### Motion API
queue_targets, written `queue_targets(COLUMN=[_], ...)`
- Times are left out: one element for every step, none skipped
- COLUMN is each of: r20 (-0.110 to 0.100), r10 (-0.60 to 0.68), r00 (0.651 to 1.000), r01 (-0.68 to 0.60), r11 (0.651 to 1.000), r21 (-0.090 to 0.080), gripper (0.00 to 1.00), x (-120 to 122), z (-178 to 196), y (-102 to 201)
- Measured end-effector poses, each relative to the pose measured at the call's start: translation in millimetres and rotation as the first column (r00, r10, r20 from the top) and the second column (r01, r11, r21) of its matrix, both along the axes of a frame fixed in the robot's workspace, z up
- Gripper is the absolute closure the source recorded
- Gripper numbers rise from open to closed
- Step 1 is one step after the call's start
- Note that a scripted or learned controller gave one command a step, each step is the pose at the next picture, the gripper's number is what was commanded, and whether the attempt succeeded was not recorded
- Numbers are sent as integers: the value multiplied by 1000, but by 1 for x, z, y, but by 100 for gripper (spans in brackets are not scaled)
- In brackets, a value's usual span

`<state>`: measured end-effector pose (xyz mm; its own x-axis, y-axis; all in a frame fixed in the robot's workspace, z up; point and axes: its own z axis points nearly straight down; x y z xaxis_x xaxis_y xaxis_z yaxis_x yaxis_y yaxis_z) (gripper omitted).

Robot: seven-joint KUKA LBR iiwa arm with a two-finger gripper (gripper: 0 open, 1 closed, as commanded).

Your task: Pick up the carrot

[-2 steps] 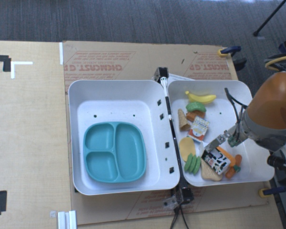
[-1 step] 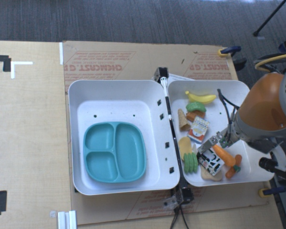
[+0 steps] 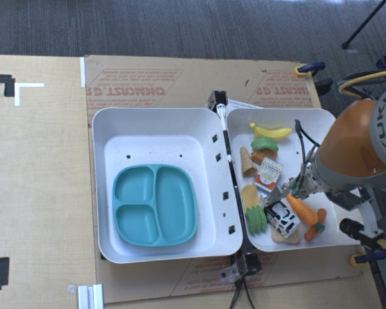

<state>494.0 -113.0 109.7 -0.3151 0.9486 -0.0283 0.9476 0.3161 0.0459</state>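
Note:
The carrot (image 3: 302, 209) is orange and lies slantwise near the front right of the right bin (image 3: 328, 118); its green top (image 3: 319, 227) points toward the front. My gripper (image 3: 282, 217) is low in that bin, just left of the carrot and right beside it, over a tan flat piece (image 3: 288, 237). The grey wrist and the orange band (image 3: 350, 143) reach in from the right and hide part of the bin's right side. From this angle I cannot make out whether the carrot is between the gripper's tips or merely next to them.
Around the gripper lie a yellow banana (image 3: 271, 131), a green toy (image 3: 264, 144), a brown wedge (image 3: 246, 162), a small carton (image 3: 269, 171), a yellow piece (image 3: 249, 196) and a green leafy toy (image 3: 256, 219). The left bin (image 3: 116, 124) holds a teal divided plate (image 3: 156, 205).

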Motion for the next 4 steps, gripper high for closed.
queue_targets(r20=[8,-50,-50,-51], r10=[1,399,262,561], r00=[1000,916,964,826], r01=[-2,-399,-262,-561], r11=[1000,917,965,828], r21=[6,8,10,8], gripper=[100,100,100,100], x=[4,1,8,61], z=[11,-18,39,-18], y=[3,-69,-2,-59])
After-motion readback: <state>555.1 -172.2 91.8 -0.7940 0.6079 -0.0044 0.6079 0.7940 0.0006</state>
